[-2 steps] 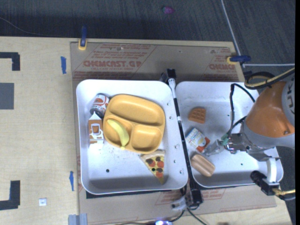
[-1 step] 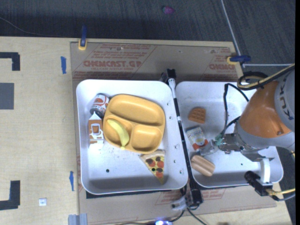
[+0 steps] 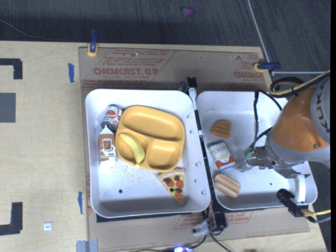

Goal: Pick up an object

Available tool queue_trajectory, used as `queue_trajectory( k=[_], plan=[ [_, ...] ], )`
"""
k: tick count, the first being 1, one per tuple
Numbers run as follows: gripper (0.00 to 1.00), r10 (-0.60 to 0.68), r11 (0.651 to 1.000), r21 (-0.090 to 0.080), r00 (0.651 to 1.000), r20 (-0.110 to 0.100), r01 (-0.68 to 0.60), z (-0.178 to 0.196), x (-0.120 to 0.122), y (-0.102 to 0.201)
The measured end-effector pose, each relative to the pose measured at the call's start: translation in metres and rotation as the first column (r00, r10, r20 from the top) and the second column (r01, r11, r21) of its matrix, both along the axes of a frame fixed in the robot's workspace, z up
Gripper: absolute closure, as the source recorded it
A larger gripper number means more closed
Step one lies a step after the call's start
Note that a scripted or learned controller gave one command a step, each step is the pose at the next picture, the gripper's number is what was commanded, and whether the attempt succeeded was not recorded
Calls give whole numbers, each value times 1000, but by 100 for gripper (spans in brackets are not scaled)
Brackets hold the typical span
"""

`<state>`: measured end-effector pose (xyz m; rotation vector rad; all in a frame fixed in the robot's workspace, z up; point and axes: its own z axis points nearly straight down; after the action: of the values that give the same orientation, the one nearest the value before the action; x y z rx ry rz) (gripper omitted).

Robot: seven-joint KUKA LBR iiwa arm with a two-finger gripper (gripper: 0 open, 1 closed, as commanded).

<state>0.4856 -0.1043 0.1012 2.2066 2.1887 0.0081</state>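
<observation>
A pale wooden bench (image 3: 37,156) with black tape marks meets dark grey carpet (image 3: 157,12) along the top.

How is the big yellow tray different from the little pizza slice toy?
The yellow compartment tray is far bigger than the triangular pizza slice toy. The tray is plain yellow with rounded corners and hollows, one holding a banana; the pizza slice is flat, pointed and dotted with toppings. The tray's edge overlaps the slice. Both lie in the left white bin.

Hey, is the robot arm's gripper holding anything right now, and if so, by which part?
It cannot be told. The gripper sits low in the right bin, beside the small carton, with nothing seen between its fingers.
</observation>
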Motion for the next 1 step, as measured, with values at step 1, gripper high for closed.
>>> queue_trajectory(
  k=[1],
  plan=[
    [100, 10, 1000, 21, 1000, -26, -9, 84, 20, 78]
  ],
)
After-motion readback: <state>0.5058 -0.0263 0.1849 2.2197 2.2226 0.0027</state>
